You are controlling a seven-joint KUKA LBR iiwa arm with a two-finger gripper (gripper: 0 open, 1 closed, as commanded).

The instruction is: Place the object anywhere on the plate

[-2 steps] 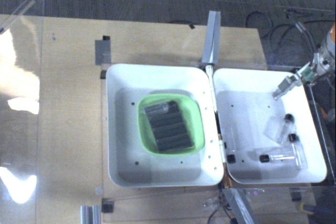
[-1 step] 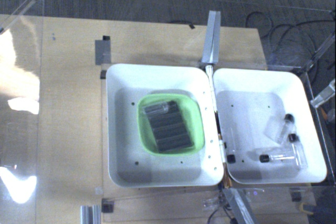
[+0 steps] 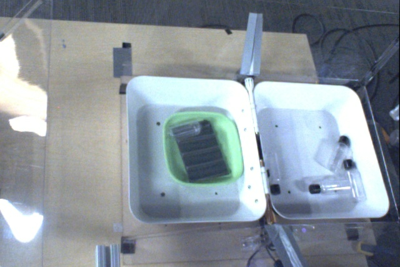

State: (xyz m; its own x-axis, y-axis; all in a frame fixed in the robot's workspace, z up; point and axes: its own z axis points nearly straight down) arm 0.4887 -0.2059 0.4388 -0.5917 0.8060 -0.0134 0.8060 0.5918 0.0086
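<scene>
A light green square plate (image 3: 170, 159) lies in the middle of the left white bin (image 3: 142, 153). On the plate rests a dark grey ridged block (image 3: 202, 152), set at a slant. A clear vial (image 3: 186, 129) lies on its side on the plate, at the block's upper left end. In the right white bin (image 3: 294, 122) several more clear vials with black caps lie loose: one near the right wall (image 3: 334, 150), one at the lower right (image 3: 354, 177) and one along the front (image 3: 327, 187).
A grey metal bar (image 3: 252, 44) stands behind the seam between the two bins. A small black cap (image 3: 274, 189) sits at the right bin's front left corner. Cables run over the floor at the upper right. The wooden bench (image 3: 62, 134) stretches to the left.
</scene>
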